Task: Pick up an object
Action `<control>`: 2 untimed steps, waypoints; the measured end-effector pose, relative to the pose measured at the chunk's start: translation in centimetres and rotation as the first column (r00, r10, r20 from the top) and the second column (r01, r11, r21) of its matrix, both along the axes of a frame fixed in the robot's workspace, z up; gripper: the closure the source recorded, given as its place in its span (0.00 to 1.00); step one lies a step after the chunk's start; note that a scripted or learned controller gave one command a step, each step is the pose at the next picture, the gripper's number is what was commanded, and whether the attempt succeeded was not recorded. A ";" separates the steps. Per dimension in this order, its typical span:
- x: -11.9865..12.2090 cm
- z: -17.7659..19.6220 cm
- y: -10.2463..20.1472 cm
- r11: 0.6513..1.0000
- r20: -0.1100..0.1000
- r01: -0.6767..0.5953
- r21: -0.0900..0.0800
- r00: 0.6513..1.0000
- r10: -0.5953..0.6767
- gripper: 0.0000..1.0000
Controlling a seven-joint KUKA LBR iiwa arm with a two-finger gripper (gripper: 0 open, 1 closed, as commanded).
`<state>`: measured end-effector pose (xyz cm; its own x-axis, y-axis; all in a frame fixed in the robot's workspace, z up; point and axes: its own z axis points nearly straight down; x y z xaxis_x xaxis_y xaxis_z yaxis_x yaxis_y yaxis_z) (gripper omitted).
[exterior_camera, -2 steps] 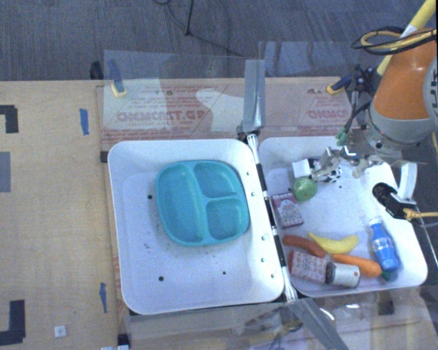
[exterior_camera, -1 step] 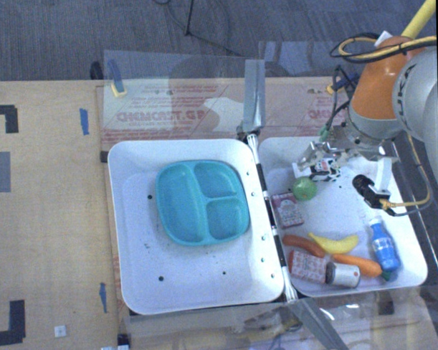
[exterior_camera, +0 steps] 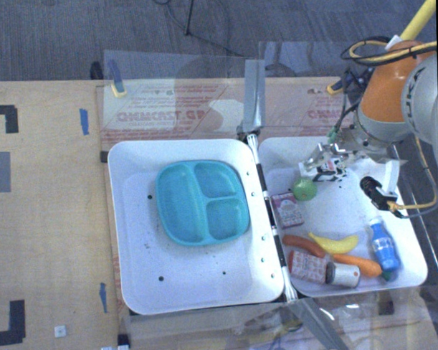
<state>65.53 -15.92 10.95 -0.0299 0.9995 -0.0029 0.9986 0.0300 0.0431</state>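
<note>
Fruit sits nearest our pincer [exterior_camera: 326,162]: from the overhead camera we see a small green apple [exterior_camera: 303,189] near the far left corner of the right bin [exterior_camera: 416,271], just beside the pincer's tip, whose spread we cannot tell. We judge the apple light, stiff and smooth, so prone to roll; we would take it across its widest middle. Banana [exterior_camera: 335,241] and carrot [exterior_camera: 355,262] lie toward the near edge.

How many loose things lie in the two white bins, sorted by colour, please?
Teal: 1, divided plastic plate
Green: 1, round apple
Yellow: 1, banana
Orange: 2, carrot, sausage
Blue: 1, bottle
Pink-brown: 2, small packet, labelled can
Total: 8
</note>
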 end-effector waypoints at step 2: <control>0.3 1.6 0.0 1.000 0.011 -0.002 -0.004 1.000 0.002 0.00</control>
<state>65.84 -15.90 12.52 -0.0320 0.9995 -0.0075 0.9980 0.0324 0.0537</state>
